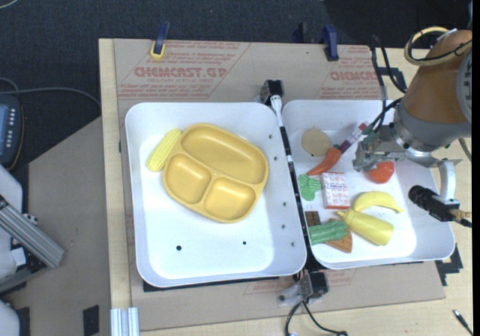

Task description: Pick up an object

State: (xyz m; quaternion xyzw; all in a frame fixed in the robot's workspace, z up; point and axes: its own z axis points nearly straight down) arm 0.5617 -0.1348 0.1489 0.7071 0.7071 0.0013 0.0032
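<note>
My gripper (370, 157) hangs low over the upper right part of the right bin (427, 244), below the grey arm with its orange band (439, 79). A red tomato-like toy (383, 172) lies just under and right of it, partly covered by the gripper. Left of the gripper, an orange carrot (327, 161) lies at a slant beside a tan round disc (316, 140). Nearer the front lie a yellow banana (377, 201), a yellow lumpy fruit (373, 228), a green pod (328, 232) and a red-and-white packet (335, 190).
The left bin (217, 263) holds a yellow divided plate (216, 172) with a corn cob (163, 150) at its left edge. A green leafy toy (309, 185) and a dark brown block (313, 217) lie by the right bin's left wall. A black cable fitting (429, 202) sticks out at right.
</note>
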